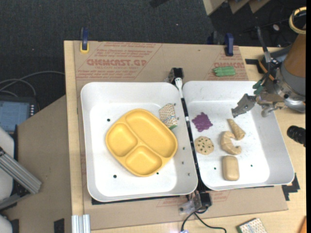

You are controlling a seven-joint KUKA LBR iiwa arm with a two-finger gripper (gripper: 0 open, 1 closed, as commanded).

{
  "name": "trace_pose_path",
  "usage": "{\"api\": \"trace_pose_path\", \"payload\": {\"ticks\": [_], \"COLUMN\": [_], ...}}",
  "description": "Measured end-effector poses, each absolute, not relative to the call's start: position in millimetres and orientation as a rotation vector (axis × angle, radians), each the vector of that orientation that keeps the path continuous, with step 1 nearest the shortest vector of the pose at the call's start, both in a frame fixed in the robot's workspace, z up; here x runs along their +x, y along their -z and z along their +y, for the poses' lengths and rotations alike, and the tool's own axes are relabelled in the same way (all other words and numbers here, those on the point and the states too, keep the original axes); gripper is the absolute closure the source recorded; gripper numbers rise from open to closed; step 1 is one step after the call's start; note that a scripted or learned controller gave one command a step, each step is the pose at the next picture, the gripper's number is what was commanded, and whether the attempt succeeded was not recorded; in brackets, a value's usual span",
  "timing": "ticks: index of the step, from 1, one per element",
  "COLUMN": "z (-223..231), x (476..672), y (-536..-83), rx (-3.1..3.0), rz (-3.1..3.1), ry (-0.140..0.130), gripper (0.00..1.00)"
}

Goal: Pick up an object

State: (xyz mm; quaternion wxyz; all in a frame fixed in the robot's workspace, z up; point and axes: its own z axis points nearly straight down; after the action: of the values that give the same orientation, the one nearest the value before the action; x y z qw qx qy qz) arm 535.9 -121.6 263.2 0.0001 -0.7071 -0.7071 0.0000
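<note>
The left bin (92, 130) holds a yellow divided plate (141, 142) at its middle, with a small patterned packet (168, 113) touching the plate's far-right rim. The right bin (272, 169) carries a purple piece (201, 122) near its left wall, a cookie (203, 145) just below it, a croissant (231, 142), a tan wedge (236, 128) and a bread roll (230, 168) toward the near edge. The gripper (241, 107) hangs over the right bin's far-right part; whether its fingers are apart or together I cannot tell. A green item (224, 72) lies on the surface (73, 81) beyond that bin. Dark carpet (39, 23) surrounds it.
</note>
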Motion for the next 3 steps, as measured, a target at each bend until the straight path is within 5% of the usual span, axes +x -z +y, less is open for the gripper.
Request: {"api": "trace_pose_path", "payload": {"ticks": [1, 2, 3], "z": [-141.7, -121.6, -122.1], "x": [506.4, 528.2, 527.9], "y": [-109.3, -84.9, -95.4], "rx": [-2.217, -2.221, -2.224], "rz": [-2.21, -2.222, -2.222], "ry": [-0.009, 0.0, 0.001], "gripper": [0.0, 0.0, 1.0]}}
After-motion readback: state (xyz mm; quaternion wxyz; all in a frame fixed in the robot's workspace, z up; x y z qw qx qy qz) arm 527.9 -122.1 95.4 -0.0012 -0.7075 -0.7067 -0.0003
